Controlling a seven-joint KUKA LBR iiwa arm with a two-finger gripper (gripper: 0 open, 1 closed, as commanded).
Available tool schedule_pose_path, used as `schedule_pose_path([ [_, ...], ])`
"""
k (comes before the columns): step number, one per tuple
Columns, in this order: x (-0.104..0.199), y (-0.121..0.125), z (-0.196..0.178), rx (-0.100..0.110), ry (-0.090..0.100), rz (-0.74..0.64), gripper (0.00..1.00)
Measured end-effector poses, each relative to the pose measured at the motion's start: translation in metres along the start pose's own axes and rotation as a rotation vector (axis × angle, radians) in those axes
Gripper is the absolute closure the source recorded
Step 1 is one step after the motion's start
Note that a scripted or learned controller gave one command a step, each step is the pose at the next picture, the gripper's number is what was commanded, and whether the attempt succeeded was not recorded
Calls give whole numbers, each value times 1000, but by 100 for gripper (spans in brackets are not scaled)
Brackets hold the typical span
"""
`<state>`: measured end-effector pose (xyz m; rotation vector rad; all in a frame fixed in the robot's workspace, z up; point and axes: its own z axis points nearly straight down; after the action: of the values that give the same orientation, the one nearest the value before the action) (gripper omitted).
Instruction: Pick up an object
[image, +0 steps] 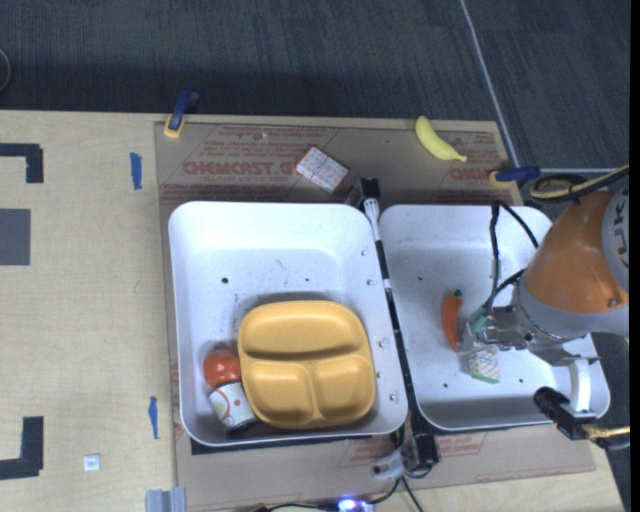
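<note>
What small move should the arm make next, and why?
Probably ease straight down a little: the gripper sits in the right bin beside the carrot and over a small pale packet, with neither visibly held.

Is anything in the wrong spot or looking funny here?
Yes. A yellow banana lies outside the bins on the cardboard behind the right bin, and a small patterned card lies crooked behind the left bin. Both sit apart from the other things.
</note>
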<state>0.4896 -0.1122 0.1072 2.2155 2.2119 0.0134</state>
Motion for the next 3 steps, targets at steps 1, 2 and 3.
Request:
schedule_pose_path([
  [1, 0, 0, 0, 2, 0, 0, 0],
  [2, 21, -7, 21, 9, 2, -3, 0],
  [3, 19, -8, 21, 8, 2, -3, 0],
])
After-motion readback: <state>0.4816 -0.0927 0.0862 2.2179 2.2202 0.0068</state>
